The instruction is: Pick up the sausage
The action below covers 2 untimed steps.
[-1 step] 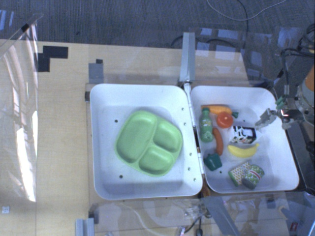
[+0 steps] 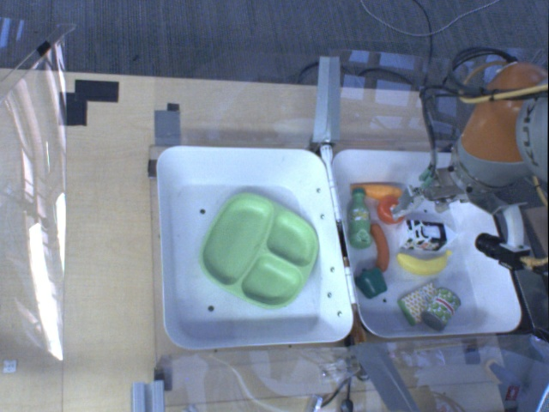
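Note:
The sausage (image 2: pixel 380 245) is a short reddish-orange link lying lengthwise in the right bin (image 2: pixel 489 320), just right of a green bottle (image 2: pixel 359 218). My gripper (image 2: pixel 415 196) hangs over the back middle of that bin, above and to the right of the sausage and clearly apart from it. It sits close to a small red piece (image 2: pixel 390 211) and an orange piece (image 2: pixel 376 191). Nothing shows in its grasp.
The right bin also holds a banana (image 2: pixel 423 263), a black-and-white item (image 2: pixel 425 233), a dark green block (image 2: pixel 371 282) and two patterned boxes (image 2: pixel 430 304). The left bin (image 2: pixel 180 230) holds a green divided plate (image 2: pixel 260 249). Cables trail behind the arm.

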Available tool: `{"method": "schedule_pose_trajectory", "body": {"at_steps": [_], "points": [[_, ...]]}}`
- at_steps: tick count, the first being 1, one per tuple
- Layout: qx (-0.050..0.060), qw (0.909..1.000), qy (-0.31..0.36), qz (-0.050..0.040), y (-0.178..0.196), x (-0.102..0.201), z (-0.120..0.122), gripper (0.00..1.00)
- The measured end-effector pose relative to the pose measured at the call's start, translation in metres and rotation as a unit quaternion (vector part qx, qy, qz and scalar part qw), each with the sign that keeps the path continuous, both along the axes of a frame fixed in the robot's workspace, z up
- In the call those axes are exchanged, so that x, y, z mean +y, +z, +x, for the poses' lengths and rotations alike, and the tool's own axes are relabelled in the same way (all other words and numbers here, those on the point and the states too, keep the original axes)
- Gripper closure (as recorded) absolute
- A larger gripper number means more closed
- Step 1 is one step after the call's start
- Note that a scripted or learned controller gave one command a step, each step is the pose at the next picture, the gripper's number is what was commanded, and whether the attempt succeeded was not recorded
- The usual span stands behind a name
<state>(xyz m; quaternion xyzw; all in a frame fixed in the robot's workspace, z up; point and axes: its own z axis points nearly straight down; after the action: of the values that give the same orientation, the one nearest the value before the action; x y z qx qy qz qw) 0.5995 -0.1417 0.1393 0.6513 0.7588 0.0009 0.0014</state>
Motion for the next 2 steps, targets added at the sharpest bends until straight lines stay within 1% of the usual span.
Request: {"method": "schedule_pose_trajectory", "body": {"at_steps": [1, 2], "points": [[-0.001, 0.9994, 0.035, -0.0003, -0.037, 0.026, -0.002, 0.00], [-0.001, 0.9988, 0.049, -0.0003, -0.024, 0.027, 0.000, 0.00]]}}
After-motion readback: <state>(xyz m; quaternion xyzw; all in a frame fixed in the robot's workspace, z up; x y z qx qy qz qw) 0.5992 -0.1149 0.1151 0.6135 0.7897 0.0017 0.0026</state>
